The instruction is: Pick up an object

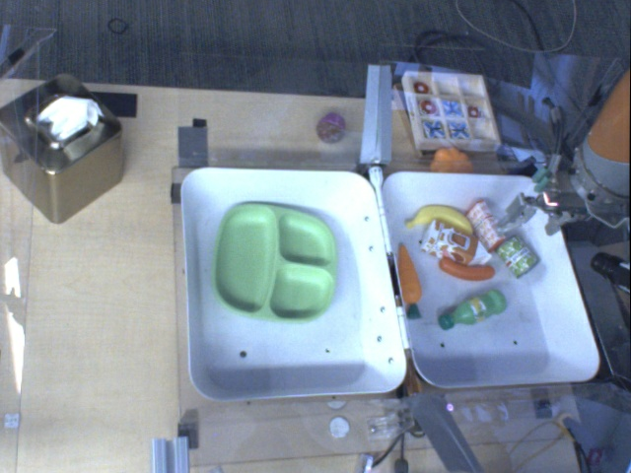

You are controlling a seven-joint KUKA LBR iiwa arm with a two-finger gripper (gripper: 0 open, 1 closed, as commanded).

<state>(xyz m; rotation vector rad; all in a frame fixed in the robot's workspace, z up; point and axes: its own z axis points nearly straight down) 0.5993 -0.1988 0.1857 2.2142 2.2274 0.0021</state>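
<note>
Two shallow white bins were seen side by side on the worktop (99, 294). The left bin (197, 363) held a green divided tray (274, 261), the largest item in view. The right bin (552, 353) held a cluster of small toy foods toward its upper half: a banana (440, 216), a red-and-white can (484, 227), a small printed carton (448, 239), a red sausage (467, 270), a green-labelled can (517, 256), a green bottle (473, 308) and, against the left wall, a carrot (409, 276). At the right edge of the frame the grey arm (606, 166) was seen, with the tool (537, 205) poised over the bin's upper right, just beside the two cans; whether it was open or closed could not be told, and nothing was seen held in it.

The green bottle, lying apart from the cluster, was judged the easiest pick: probably light, stiff and rather slippery plastic, liable to roll, and best taken across its body. The cans touching their neighbours were judged harder to grip cleanly.
</note>
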